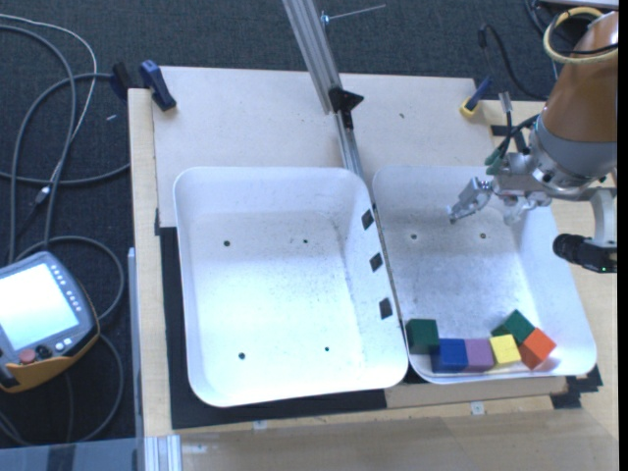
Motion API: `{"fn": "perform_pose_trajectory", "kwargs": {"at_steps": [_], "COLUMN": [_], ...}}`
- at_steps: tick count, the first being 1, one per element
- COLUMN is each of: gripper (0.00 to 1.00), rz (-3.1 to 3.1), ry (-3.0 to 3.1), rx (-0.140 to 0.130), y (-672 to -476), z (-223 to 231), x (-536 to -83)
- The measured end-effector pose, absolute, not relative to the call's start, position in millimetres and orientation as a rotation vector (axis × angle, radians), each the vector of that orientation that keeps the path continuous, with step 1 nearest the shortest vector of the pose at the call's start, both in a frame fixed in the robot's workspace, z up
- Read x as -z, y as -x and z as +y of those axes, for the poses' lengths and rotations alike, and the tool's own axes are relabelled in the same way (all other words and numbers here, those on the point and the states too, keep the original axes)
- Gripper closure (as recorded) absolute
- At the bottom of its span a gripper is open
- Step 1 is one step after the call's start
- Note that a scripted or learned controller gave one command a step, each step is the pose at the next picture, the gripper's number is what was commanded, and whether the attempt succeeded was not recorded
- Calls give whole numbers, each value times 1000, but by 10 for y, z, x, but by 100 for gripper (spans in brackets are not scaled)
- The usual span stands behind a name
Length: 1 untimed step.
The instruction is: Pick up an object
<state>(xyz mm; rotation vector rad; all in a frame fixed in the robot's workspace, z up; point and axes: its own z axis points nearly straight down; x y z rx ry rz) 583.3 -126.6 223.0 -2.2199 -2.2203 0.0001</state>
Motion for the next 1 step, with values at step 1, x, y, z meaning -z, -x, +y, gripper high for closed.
{"fn": "perform_pose_trajectory", "kwargs": {"at_steps": [1], "gripper": [0], "rz": [-2219], "ry": [2215], "rx": [-4], "y": [-5890], "z": [-1132], "x": [-1847]}}
